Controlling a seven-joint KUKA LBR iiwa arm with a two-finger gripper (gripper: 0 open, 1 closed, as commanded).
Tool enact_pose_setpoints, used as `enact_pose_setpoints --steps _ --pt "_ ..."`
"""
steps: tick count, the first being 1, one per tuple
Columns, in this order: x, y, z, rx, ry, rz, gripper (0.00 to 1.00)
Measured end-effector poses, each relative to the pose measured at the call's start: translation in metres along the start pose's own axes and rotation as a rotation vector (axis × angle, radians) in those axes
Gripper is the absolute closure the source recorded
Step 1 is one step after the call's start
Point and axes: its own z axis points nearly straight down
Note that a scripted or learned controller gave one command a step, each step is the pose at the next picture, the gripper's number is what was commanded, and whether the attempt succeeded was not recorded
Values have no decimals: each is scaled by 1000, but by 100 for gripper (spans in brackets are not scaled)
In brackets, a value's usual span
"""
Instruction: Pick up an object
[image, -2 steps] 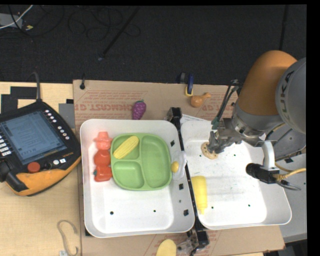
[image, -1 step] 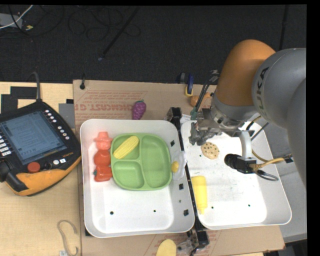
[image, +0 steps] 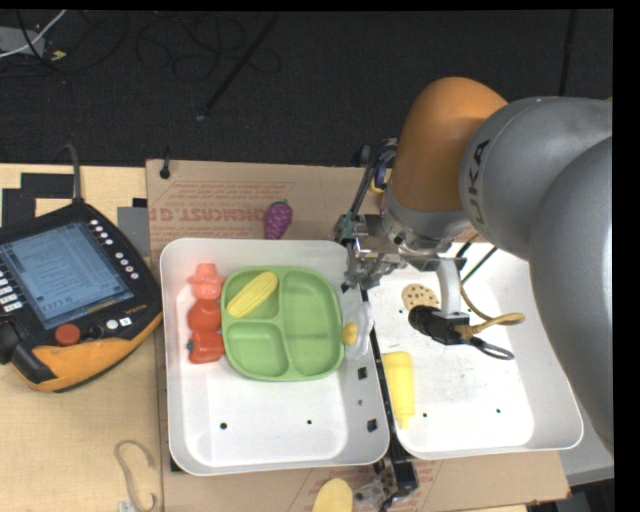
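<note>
Gripper (image: 357, 285) is poised at the approach stage over the bins' shared rim, its state indeterminable; a yellow block (image: 399, 386) lies just below it, and descent onto it is judged necessary.

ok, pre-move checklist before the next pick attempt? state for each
1. Tool located: ok, over the rims between the two bins.
2. Tool open or shut: cannot tell, wrist hides it.
3. Nothing already held: cannot tell.
4. Nearest target: ok, small yellow piece by the green tray, just below the tool.
5. Descent path: not ok, bin rim directly underneath.
6. Other targets free: ok, yellow block, cookie in right bin.
</note>
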Motion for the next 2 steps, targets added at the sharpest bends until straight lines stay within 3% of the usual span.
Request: enact_pose_setpoints --steps 2 --pt "2 2 -10 2 -2 4 100"
